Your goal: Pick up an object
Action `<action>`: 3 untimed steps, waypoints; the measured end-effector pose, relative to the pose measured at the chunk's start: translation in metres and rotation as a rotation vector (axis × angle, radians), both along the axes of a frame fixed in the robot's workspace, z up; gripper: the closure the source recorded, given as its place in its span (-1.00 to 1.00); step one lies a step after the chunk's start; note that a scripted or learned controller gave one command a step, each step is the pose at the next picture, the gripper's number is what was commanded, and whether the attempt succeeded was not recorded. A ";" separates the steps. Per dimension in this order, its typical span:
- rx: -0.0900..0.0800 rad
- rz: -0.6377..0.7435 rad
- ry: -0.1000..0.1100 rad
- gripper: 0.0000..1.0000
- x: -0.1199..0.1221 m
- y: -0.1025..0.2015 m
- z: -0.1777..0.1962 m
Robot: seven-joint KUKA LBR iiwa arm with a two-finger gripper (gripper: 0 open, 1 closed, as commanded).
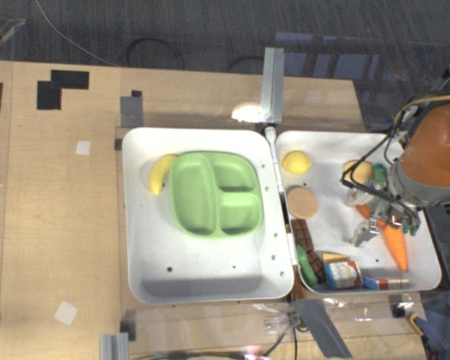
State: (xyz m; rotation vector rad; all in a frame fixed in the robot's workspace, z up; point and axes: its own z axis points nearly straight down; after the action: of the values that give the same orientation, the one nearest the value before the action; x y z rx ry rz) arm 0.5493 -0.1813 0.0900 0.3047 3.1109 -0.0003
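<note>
The right bin holds several small items: a yellow lemon, a tan round disc, a dark chocolate bar, a small colourful box, a marker and an orange carrot. My gripper hangs low over the right part of this bin, just left of the carrot's upper end. A yellow item and a green one lie partly hidden behind the wrist and cables. Nothing is visibly held.
In the left bin a green divided plate lies with a banana at its left edge. A metal post stands behind the divider between the bins. The arm's orange band overhangs the right bin's right side.
</note>
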 end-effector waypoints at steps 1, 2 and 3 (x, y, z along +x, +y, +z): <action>0.000 -0.136 -0.004 -1.00 -0.037 0.000 0.001; -0.005 -0.129 -0.021 1.00 -0.031 0.000 0.015; -0.005 -0.129 -0.020 -1.00 -0.031 0.001 0.015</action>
State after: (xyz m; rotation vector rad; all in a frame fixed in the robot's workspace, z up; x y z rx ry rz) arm 0.5179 -0.1808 0.1048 0.5006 3.0645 -0.0058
